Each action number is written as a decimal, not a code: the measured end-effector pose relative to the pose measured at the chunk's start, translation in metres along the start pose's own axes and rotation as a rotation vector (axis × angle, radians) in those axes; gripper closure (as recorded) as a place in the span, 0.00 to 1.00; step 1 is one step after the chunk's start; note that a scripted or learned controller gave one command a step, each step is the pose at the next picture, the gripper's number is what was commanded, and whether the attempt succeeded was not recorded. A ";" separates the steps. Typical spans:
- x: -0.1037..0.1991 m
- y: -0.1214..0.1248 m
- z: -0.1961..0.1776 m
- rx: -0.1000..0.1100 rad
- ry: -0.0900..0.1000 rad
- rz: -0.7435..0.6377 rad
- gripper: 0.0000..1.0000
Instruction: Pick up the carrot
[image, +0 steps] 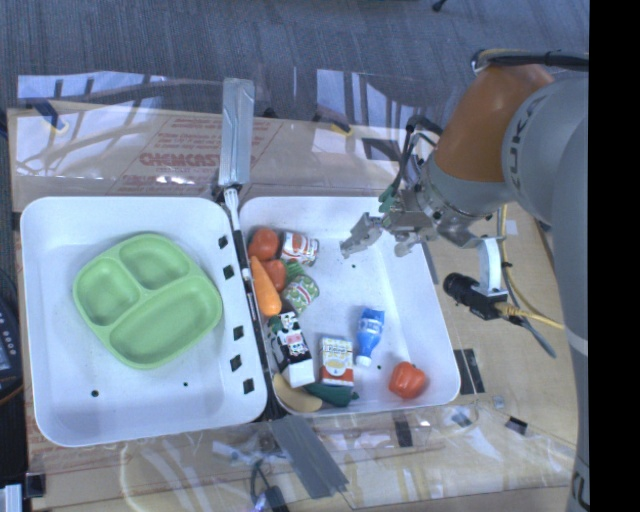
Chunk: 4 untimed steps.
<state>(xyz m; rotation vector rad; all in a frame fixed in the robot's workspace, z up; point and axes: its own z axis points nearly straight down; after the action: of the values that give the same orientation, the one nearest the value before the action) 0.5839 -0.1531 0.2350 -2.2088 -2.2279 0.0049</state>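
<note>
**A:** Where do we see the carrot (265, 287)?

**B:** In the right bin (435, 330), hard against its left wall. It lies lengthwise, the thick end toward the far side, the thin end pointing near. A tomato (263, 243) sits touching its far end, and a small can with a red label (298, 248) lies just right of that tomato.

**A:** And what else do we find beside it?

**B:** A second can with a green label (301, 291) is just to its right. Nearer to us stands a black-and-white milk carton (291, 346), then a small juice box (337, 361) with a dark green vegetable (335, 395) at its foot, and a banana (295, 398) in the near left corner. A blue bottle (369, 334) lies toward the middle, and a red pepper (406, 379) rests near the right front corner.

**A:** Where is the gripper (380, 238)?

**B:** We see it over the far right part of the same bin, well apart from the carrot, with bare white floor beneath it. The grey arm (540, 130) reaches in from the right, its orange band (490, 120) above the wrist.

**A:** Is it holding anything?

**B:** We see nothing between its fingers, and they look spread, one tip pointing left toward the cans.

**A:** And the left bin (50, 380)?

**B:** It holds a green divided plate (147, 298), three compartments, lying flat toward the middle.
</note>
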 end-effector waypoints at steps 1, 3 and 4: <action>0.051 0.019 0.111 0.000 -0.001 -0.209 0.00; 0.173 -0.055 0.045 0.000 -0.002 -0.225 0.00; 0.204 -0.073 0.045 0.002 -0.001 -0.155 0.00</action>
<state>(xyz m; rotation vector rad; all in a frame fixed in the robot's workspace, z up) 0.5084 0.0500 0.1903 -2.0290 -2.3916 0.0078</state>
